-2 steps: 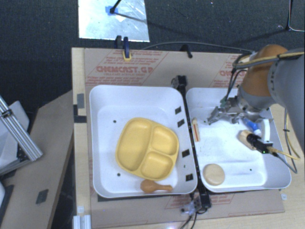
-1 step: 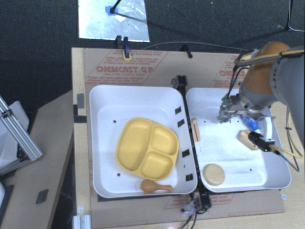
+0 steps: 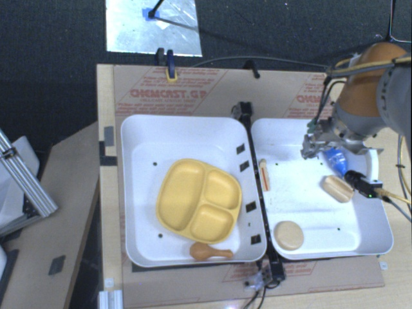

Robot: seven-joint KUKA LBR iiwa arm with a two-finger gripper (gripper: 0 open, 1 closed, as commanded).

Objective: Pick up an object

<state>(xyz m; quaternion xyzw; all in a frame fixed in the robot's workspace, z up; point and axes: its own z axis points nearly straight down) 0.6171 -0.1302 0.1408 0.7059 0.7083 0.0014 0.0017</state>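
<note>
My gripper [image 3: 311, 144] hangs over the back of the right bin [image 3: 373, 240], low above its floor. Close by, at its lower right, is a blue object [image 3: 336, 159]; I cannot tell whether the two touch. A tan bread-like block [image 3: 337, 188] lies further forward near the right wall. Near the bin's front left corner rests a round tan disc [image 3: 289, 234]. A thin orange stick [image 3: 263, 174] lies along the bin's left wall.
The left bin [image 3: 138, 147] holds a yellow divided plate [image 3: 199, 200] and a brown drumstick-shaped piece [image 3: 207, 252] by its front wall. A black divider with clips [image 3: 252, 172] runs between the bins. The arm [image 3: 367, 102] reaches in from the right.
</note>
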